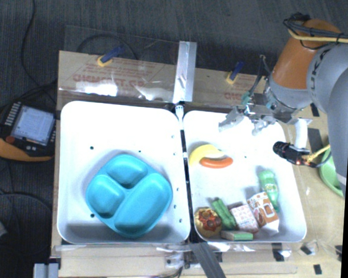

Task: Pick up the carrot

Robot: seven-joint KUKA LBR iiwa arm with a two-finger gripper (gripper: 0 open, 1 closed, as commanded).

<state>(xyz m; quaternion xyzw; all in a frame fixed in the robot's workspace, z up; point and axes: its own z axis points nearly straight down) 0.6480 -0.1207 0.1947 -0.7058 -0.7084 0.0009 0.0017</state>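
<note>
Though no label legible, fingers spread wide, holding nothing; carrot below, well apart.

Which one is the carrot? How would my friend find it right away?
Look in the right white bin, the one without the blue divided plate. Near its left wall, below the tool, a small orange carrot lies flat against a yellow piece. It is the only long orange thing; the other toys sit lower down, near the bin's bottom edge.
</note>
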